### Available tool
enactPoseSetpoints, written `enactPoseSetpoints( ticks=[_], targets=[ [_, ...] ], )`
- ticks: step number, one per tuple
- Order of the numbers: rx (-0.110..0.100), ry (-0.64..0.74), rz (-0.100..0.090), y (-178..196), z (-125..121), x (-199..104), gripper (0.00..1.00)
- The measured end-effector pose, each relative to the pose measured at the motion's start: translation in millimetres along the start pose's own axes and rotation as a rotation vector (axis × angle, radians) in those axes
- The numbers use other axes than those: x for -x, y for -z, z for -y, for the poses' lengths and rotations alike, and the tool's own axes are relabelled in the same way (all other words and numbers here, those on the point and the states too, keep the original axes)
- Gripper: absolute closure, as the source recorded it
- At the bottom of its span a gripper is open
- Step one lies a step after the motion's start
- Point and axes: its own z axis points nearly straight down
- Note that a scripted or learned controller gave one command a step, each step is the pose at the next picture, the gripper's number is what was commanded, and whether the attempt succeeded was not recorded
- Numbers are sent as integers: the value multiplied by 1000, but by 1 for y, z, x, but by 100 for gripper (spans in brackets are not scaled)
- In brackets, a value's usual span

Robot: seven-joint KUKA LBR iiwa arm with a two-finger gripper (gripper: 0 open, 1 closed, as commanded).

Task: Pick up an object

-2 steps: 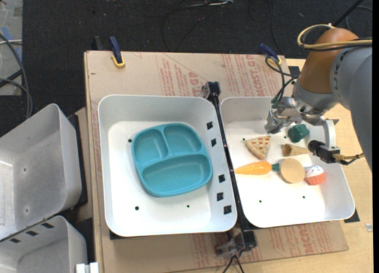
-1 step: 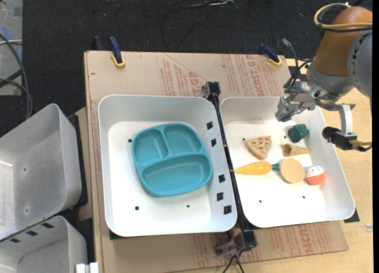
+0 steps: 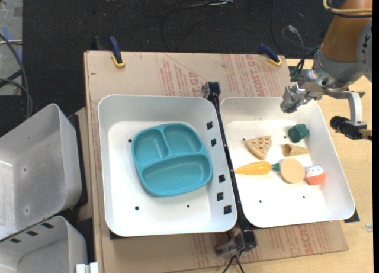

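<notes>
Camera view is showing the arm [image 3: 346,35] reaching in over the far right corner of the right bin [image 3: 337,204], with its jaws [image 3: 290,101] hanging just above the bin's far rim; whether they are apart or together I cannot tell, and nothing is showing between them. Below and slightly right of the jaws, a dark green block [image 3: 298,131] is lying nearest to them on the bin floor. Farther toward the near side, a tan wedge-shaped waffle piece [image 3: 259,145] is sitting left of the jaws' line, and a small tan wedge [image 3: 294,150] is lying just beneath the green block. Beyond those, an orange carrot [image 3: 253,169] is lying flat, its green end touching a round tan disc [image 3: 291,170], and a white and red-orange piece [image 3: 315,174] is resting just beside that disc. Well to the left of the jaws, the left bin [image 3: 118,206] is holding a blue divided plate [image 3: 172,159]. Both bins are sitting on a cardboard-covered surface [image 3: 154,73].
</notes>
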Motion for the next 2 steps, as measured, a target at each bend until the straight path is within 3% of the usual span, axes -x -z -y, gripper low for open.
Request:
enactPoseSetpoints(
  ticks=[1,2],
  targets=[
    [2,0,1,54,-2,0,100],
    [-8,3,-3,38,14,-52,100]
  ],
)
